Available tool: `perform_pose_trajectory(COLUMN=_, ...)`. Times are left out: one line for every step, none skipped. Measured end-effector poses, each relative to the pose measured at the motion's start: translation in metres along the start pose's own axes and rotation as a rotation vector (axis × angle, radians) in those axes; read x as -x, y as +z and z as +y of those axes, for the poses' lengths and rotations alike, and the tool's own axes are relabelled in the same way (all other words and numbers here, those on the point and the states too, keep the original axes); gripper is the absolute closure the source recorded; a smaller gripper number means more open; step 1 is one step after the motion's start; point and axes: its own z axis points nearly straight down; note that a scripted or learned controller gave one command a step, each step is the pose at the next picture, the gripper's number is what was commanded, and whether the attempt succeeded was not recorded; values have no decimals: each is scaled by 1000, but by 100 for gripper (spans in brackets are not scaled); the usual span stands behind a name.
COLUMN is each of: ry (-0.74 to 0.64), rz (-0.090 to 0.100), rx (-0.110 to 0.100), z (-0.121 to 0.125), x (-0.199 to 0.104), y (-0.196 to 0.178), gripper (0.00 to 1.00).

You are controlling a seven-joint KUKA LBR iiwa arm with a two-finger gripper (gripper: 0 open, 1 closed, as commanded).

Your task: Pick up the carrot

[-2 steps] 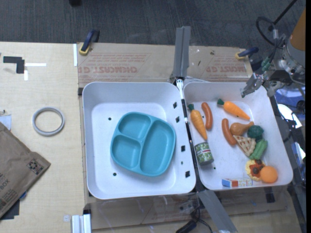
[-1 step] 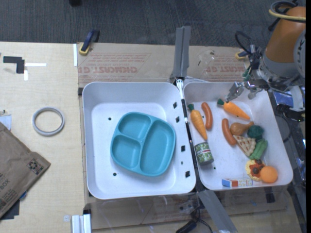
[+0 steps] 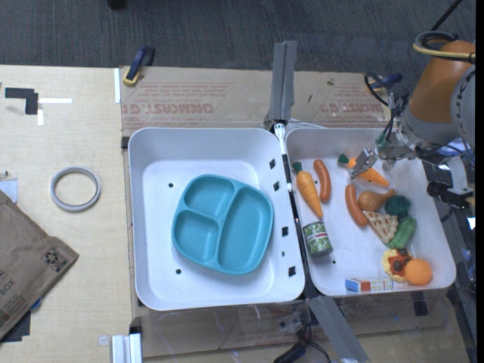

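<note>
1. The long orange toy carrot with a green top [image 3: 308,191] lies in the right white bin [image 3: 446,242], close to its left wall, just beside a red sausage [image 3: 324,180].
2. The gripper [image 3: 366,162] hangs over the back part of this bin, well apart from the carrot. Whether its fingers are wide or narrow, I cannot tell.
3. A second small orange piece with a green end [image 3: 370,175] lies just under the gripper. In my judgement the program may take this one by mistake.
4. At the carrot itself, the bin wall and the sausage leave little room, so one finger may hit them.
5. The small green can [image 3: 318,240] near the carrot's tip may be pushed.
</note>
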Motion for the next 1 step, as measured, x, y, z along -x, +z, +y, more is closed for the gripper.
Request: perform_pose_trajectory(ry=1, rz=3, rx=-8, z=-1, x=0, y=-6, gripper=100)
